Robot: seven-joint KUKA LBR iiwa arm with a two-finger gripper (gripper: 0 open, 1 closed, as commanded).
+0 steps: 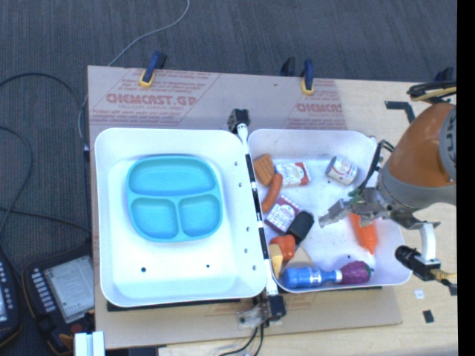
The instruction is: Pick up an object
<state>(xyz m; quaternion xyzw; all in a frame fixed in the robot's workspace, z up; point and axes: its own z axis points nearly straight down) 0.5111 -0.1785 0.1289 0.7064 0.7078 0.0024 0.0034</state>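
Note:
The right bin (312,138) holds several toy foods. Among them are an orange carrot (366,236), a blue bottle (308,277), a purple eggplant (357,273), a red sausage (272,192), a red packet (295,173) and a small white can (341,170). My gripper (346,216) hangs low over the right half of this bin. It is open, with one grey finger (332,213) reaching left over bare bin floor and the other just above the carrot's top end. Nothing sits between the fingers.
A blue divided plate (176,197) lies in the left bin (111,273). A maroon packet (282,215), a black block (300,225), an orange piece (283,244) and a waffle (263,169) crowd the right bin's left side. Clamps (306,78) hold the board's far edge.

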